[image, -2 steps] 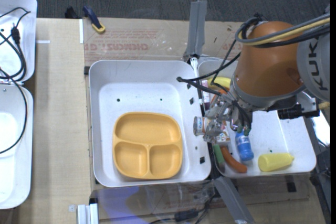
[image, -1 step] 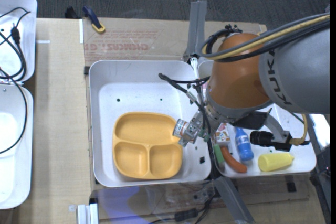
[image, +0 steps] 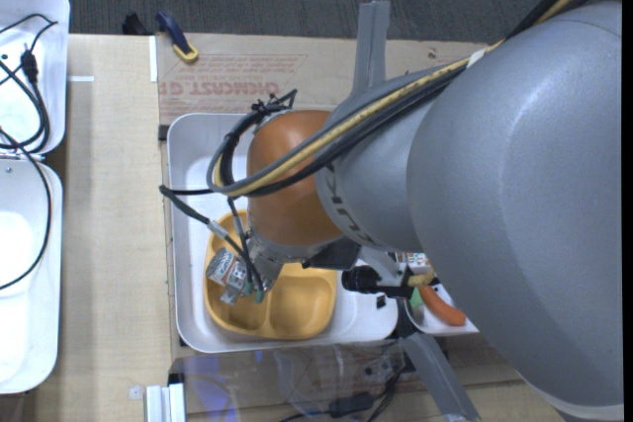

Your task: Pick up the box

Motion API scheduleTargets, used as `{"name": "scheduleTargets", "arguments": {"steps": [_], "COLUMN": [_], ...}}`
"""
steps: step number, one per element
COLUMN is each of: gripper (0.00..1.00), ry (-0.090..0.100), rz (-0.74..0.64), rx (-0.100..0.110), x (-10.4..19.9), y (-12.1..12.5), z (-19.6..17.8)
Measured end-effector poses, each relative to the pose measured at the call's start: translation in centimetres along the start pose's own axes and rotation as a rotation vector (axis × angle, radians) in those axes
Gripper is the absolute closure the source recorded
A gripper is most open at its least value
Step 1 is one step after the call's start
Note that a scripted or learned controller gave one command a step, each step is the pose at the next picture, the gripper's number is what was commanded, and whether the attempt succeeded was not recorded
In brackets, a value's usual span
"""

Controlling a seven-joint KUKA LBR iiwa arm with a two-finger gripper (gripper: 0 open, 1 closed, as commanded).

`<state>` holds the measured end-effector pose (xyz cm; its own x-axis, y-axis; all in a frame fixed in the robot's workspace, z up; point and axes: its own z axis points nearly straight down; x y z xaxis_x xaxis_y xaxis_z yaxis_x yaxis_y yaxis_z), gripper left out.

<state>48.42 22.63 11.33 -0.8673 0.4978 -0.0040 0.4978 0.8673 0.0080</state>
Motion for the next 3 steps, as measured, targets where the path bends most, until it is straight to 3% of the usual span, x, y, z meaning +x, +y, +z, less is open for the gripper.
{"name": "scheduleTargets", "arguments": {"steps": [1, 2, 3], "gripper": [1.00, 1.00, 1.00], "ry": [0.005, 0.006, 0.007], "rz": [0.099, -0.098, -0.077], "rx": [0.014, 0.011, 0.013], "x": [-2.2, -10.8, -1.1], "y": [-4.8, -12.5, -0.1], "z": [-8.8, -11.9, -11.1]}}
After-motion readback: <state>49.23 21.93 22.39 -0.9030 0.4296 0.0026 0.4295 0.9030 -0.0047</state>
